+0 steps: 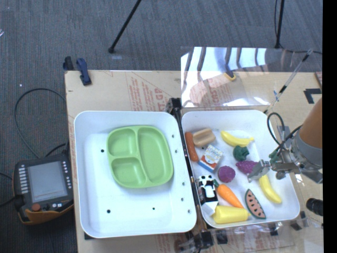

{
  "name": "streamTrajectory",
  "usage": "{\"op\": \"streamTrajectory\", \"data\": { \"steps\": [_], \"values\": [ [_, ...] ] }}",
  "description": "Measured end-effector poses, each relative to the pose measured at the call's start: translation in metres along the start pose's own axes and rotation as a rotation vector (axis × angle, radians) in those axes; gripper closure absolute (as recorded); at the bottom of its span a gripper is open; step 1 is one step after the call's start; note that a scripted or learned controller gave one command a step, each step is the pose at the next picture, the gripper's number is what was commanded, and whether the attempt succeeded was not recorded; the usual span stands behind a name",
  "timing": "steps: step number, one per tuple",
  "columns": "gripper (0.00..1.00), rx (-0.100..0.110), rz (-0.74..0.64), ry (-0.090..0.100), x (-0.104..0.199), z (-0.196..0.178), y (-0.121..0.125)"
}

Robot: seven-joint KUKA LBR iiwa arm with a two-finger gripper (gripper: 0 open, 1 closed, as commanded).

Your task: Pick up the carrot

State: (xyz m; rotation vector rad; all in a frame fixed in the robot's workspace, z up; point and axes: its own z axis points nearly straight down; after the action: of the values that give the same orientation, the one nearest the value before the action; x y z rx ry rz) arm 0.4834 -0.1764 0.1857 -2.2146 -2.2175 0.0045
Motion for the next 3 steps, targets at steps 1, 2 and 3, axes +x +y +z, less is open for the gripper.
{"op": "streamTrajectory", "data": {
  "steps": [1, 2, 3],
  "values": [
    [0.00, 0.006, 0.173, 0.003, 0.0622, 0.0737, -0.0084],
    [1.00, 0.008, 0.182, 0.004, 0.0601, 0.0656, -0.0076],
    [0.00, 0.008, 0.185, 0.004, 0.0598, 0.0658, -0.0078]
  ]
}}
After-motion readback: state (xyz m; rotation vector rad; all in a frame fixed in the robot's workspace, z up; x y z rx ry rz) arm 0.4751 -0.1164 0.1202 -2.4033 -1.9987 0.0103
